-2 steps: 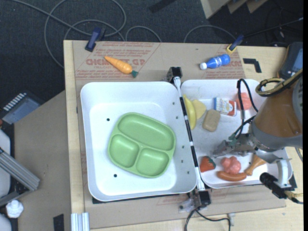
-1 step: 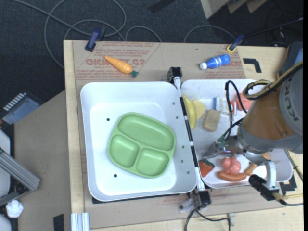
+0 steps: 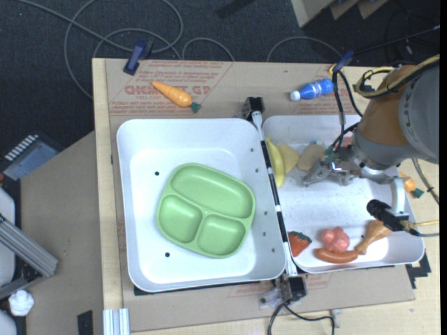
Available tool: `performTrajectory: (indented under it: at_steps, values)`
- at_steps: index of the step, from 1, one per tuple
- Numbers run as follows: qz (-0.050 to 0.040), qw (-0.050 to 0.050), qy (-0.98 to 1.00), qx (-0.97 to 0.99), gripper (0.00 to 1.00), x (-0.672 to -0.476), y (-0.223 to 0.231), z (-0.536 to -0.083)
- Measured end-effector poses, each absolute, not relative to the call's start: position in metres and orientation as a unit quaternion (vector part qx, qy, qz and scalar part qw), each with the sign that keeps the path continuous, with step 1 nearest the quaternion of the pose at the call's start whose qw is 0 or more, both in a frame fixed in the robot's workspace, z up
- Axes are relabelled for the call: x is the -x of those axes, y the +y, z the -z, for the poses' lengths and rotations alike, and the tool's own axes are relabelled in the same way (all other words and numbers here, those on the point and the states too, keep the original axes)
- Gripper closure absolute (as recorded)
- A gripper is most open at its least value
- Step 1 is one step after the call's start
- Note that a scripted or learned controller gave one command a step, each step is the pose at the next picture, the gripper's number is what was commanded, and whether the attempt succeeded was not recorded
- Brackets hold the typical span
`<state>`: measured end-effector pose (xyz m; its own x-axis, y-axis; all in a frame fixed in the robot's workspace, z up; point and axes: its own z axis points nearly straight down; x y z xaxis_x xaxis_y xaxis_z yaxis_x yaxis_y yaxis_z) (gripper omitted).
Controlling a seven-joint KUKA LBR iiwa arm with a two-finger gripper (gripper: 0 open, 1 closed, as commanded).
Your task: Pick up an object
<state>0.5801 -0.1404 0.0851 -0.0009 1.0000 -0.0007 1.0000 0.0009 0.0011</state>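
Note:
My gripper (image 3: 325,171) is low in the right bin (image 3: 349,204), at its upper middle. It sits just right of and below a tan lump (image 3: 308,156) and seems to touch it. A yellow banana-like piece (image 3: 277,160) lies against the bin's left wall. Along the front of this bin lie a red strawberry (image 3: 299,243), a pink lump (image 3: 335,238), an orange-red sausage (image 3: 336,255) and a tan drumstick (image 3: 370,239). Nothing shows held in the gripper.
The left bin (image 3: 140,152) holds a green divided plate (image 3: 206,209). On the bench behind the bins lie an orange carrot (image 3: 174,93), a blue bottle (image 3: 312,89) and a blue clip (image 3: 136,56). The arm (image 3: 391,124) covers the right bin's upper right corner.

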Motion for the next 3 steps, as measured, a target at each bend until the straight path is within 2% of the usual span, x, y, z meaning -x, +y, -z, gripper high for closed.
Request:
performTrajectory:
  at_steps: [1,2,3]
  values:
    - [0.0009,0.000,0.707,-0.708,0.00,-0.511,-0.177,-0.084]
    - [-0.0004,0.002,0.707,-0.707,0.00,-0.565,-0.202,-0.103]
    - [-0.0011,-0.006,0.709,-0.705,0.00,-0.635,-0.219,-0.086]
